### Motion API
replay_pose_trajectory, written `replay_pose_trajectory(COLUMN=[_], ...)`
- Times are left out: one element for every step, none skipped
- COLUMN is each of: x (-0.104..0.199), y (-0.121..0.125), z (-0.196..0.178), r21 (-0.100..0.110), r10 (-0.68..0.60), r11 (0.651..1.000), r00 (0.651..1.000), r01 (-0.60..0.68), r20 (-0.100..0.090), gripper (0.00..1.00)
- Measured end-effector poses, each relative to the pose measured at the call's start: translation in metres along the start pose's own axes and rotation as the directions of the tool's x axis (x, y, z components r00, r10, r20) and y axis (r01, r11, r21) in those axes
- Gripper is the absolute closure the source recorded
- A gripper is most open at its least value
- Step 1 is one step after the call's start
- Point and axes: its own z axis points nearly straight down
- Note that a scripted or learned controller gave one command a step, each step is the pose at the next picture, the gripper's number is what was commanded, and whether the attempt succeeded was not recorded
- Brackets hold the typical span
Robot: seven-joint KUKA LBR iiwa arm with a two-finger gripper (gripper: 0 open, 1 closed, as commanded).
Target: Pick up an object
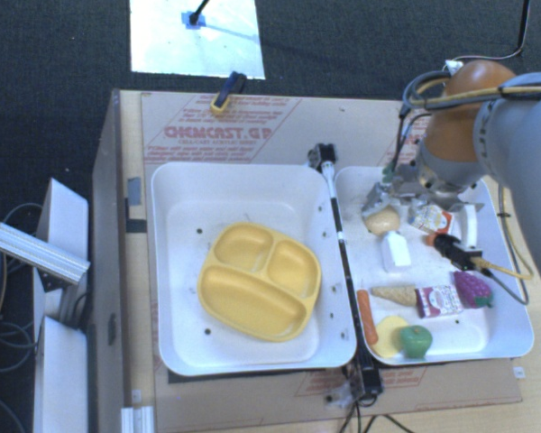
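Two shallow white bins [176,242] share the bench; gripper [392,192] hovers above a pale rounded bread-like lump [383,220], lying toward six o'clock. Whether its jaws grip anything, I cannot tell.

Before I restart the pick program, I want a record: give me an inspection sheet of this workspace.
Surface: two white bins, left bin, right bin, on a printed board.
Job's things: bread-like piece, white block, cone, carrot, red carton, grapes, green apple.
Clutter: yellow divided plate in left bin.
Grippers: gripper low over the bread-like piece.
Cables: black cable upper right.
Surroundings: dark carpet, white sheet.
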Motion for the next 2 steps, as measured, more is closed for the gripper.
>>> replay_pose_trajectory(x=[-0.001,0.011], y=[0.025,0.025], z=[0.026,0.026], r21=[0.008,0.008], r10=[-0.001,-0.002], r11=[1.000,1.000], r00=[1.000,1.000], r01=[0.001,0.002], r20=[0.000,0.000], gripper=[0.00,0.00])
